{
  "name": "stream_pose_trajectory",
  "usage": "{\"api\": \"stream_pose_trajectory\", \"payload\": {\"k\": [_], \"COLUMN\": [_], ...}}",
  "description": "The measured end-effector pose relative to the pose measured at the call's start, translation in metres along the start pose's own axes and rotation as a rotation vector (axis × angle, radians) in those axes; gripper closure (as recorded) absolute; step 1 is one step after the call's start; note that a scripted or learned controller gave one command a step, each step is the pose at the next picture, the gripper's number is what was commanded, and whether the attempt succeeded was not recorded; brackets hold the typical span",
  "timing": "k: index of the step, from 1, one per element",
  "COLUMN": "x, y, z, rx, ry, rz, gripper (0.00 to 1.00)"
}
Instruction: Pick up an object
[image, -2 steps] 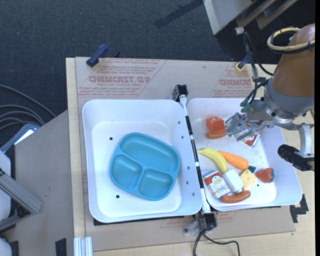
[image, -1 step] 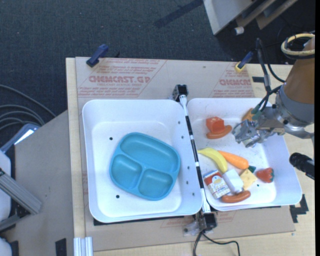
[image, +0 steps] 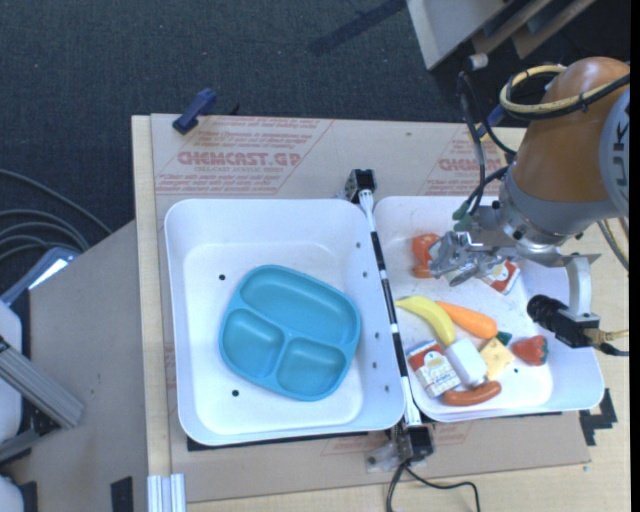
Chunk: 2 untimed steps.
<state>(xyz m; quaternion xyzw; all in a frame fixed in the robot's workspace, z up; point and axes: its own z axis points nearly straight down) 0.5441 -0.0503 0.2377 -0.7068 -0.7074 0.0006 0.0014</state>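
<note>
Your arm comes in from 3 o'clock, its orange band (image: 570, 110) bulging high at the upper right and the grey wrist below it angled down toward 8 o'clock into the right bin (image: 585, 385). The tool (image: 462, 262) hangs low over that bin's upper half, its metal parts pointing toward 8 o'clock. You cannot tell how far open it is, because the parts blur together against the white floor, and nothing is clearly seen between them.

Just at the tool's 9 o'clock lies a small red-orange piece (image: 426, 254), touching or nearly touching it. At the tool's 4 o'clock a red and white packet (image: 505, 276) peeks from under the wrist.

Lower in the same bin, at the tool's 6 o'clock, a banana (image: 427, 315) lies beside a carrot (image: 468, 319). Below them you see a red-labelled packet (image: 432, 368), a white block (image: 466, 360), a yellow cheese wedge (image: 494, 356), a red pepper (image: 530, 349) and a sausage (image: 472, 394) along the bottom edge.

The left bin (image: 190, 250) holds a blue divided plate (image: 290, 331). Both bins sit on the bench (image: 250, 160).
</note>
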Motion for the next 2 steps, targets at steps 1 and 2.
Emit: {"api": "stream_pose_trajectory", "payload": {"k": [1,2], "x": [-0.011,0.017], "y": [0.08,0.059], "z": [-0.005,-0.024], "rx": [-0.003,0.0], "ry": [-0.002,0.0], "rz": [0.0,-0.001], "gripper": [1.0,1.0]}}
